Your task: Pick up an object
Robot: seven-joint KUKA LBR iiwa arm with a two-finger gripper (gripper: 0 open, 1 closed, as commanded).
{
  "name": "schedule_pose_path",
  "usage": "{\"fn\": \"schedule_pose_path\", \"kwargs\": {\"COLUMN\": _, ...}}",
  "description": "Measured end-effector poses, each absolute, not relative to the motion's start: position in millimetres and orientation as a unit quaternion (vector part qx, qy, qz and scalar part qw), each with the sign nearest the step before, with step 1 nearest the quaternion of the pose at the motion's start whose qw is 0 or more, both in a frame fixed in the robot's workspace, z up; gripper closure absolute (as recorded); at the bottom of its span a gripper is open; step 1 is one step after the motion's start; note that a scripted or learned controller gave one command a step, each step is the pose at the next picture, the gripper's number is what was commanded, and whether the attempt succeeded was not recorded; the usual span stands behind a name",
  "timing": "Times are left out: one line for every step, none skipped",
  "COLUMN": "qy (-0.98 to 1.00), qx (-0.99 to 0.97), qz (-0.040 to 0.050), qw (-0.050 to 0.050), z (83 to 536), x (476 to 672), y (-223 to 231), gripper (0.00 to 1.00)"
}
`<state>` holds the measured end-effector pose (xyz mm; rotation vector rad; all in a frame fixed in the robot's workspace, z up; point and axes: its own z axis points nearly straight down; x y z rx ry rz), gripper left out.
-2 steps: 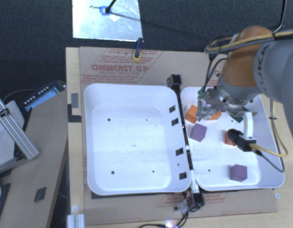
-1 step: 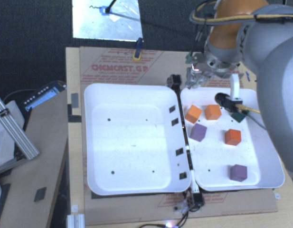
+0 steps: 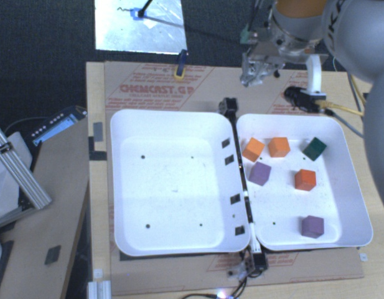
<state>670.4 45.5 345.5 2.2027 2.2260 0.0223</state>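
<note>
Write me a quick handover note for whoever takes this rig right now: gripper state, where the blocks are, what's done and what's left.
Gripper: hanging above the bench beyond the far edge of the right bin, not over any block, nothing seen in it.
Blocks, all in the right bin: light orange block and orange block near the far left corner, green block far right, purple block by the divider, red-orange block mid-bin, second purple block near the front.
Done: nothing picked yet.
Left: choose a block, descend, grasp and lift. The front purple one stands clear of the others, so it is probably the easiest.
</note>
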Motion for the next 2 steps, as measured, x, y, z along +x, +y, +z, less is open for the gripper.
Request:
{"fn": "schedule_pose_path", "kwargs": {"qy": 0.709, "qx": 0.705, "qz": 0.0074, "qw": 0.007, "z": 488.4, "x": 668.8, "y": 36.4, "gripper": 1.00}}
{"fn": "schedule_pose_path", "kwargs": {"qy": 0.707, "qx": 0.707, "qz": 0.0014, "qw": 0.002, "z": 507.9, "x": 668.6, "y": 14.6, "gripper": 1.00}}
